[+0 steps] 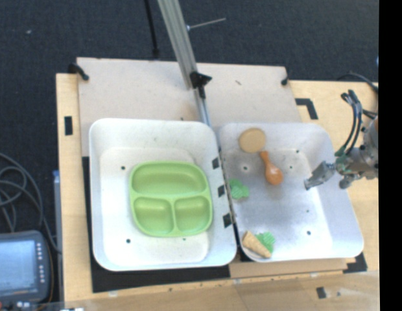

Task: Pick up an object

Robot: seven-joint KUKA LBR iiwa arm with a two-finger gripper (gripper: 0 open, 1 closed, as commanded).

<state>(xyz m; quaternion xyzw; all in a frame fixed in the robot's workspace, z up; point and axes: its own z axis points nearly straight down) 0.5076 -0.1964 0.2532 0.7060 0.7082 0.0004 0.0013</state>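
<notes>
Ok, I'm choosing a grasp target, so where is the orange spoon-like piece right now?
The orange spoon-like piece lies in the right bin, toward its far side, just below the tan disc and left of the gripper.

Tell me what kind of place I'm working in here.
Probably a robotics lab test bench: two shallow white bins on a plywood bench, toy items like a green plastic divided tray, and a handheld control pendant by floor cables.

Orange wooden spoon [271, 169], right bin [331, 238]
</notes>
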